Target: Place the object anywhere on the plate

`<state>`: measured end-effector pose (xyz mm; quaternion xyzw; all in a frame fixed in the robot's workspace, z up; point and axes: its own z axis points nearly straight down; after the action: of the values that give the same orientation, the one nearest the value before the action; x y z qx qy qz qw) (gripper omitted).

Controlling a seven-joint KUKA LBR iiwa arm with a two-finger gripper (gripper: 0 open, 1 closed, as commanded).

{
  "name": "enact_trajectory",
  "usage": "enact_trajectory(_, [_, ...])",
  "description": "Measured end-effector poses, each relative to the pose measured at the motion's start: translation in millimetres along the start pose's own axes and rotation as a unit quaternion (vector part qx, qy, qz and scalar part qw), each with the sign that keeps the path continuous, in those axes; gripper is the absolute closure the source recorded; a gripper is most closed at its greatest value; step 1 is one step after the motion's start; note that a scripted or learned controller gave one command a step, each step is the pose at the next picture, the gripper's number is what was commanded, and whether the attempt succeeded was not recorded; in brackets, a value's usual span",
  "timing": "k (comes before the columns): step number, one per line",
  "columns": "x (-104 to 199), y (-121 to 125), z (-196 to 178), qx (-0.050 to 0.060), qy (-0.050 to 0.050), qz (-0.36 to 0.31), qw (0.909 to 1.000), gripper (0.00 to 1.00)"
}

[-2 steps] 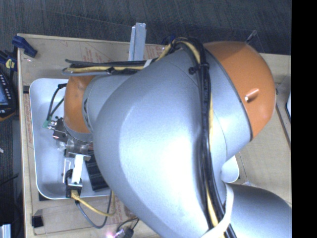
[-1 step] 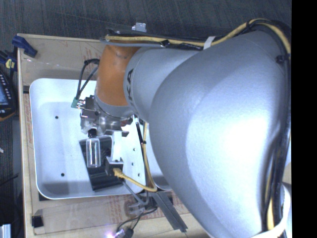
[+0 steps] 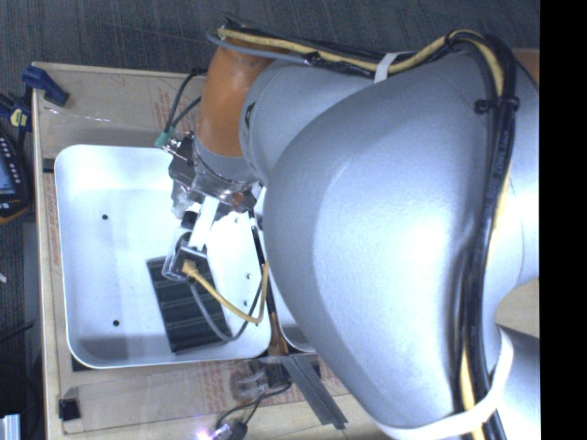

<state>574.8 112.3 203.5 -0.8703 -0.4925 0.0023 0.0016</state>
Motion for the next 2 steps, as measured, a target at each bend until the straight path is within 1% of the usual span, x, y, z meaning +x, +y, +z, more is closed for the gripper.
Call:
enact_trajectory(1, [52.3, 62.5, 30.0, 0.000, 0.000, 0.204, 0.9791, 1.00])
enact_trajectory(2, [112.2, 4.2, -53.4, -0.001, 0.002, 0.169, 0.9856, 1.00])
